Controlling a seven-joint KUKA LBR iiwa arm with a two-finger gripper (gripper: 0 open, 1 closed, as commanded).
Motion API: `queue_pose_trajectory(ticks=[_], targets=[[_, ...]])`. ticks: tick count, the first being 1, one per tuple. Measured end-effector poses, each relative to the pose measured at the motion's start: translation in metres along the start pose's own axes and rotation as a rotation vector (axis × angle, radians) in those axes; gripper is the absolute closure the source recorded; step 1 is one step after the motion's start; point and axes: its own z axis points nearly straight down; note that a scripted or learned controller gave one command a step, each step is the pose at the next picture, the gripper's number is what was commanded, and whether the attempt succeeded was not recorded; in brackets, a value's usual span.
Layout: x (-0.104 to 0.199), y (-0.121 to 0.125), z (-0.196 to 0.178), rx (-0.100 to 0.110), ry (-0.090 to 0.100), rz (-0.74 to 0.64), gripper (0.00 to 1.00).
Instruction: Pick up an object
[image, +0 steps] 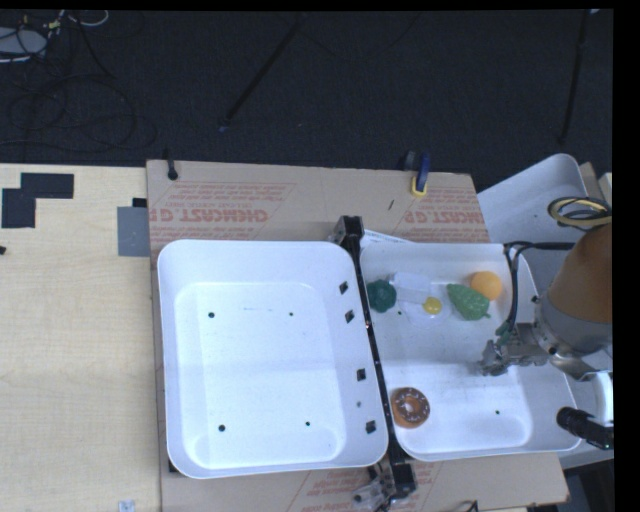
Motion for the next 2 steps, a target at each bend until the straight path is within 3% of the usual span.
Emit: queue_pose_trajectory(ticks=[1,2], targets=[[0.0,0.0,0.0,0.0,0.0,0.001,0.0],[0.071,-0.04,-0.019,0.001,0.003,-0.005,0.0]])
